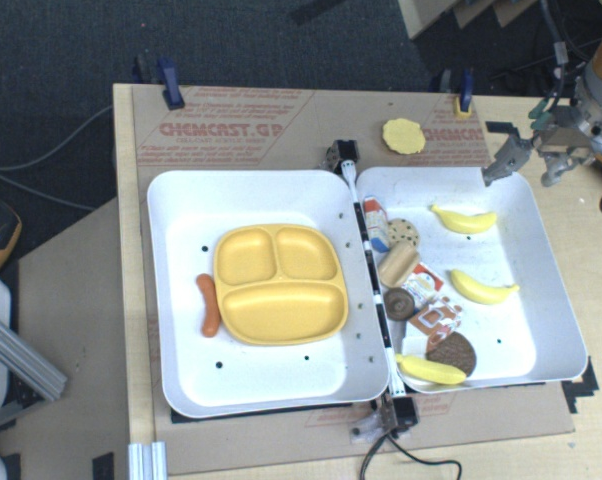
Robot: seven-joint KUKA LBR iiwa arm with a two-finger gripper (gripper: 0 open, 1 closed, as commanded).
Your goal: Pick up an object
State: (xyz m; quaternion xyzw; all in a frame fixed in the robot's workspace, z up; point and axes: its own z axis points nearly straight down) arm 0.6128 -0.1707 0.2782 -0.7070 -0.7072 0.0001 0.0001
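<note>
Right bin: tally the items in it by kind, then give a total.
Bananas: 3
Cookies: 2, a pale one and a dark one
Chocolate donut: 1
Bread roll: 1
Snack packet: 1
Small bottle: 1
Total: 9

Arm at the upper right, hand spread

The hand hangs at the camera view's upper right edge, its two grey fingers parted wide and pointing down-left, with nothing between them; little of the wrist shows above.
</note>
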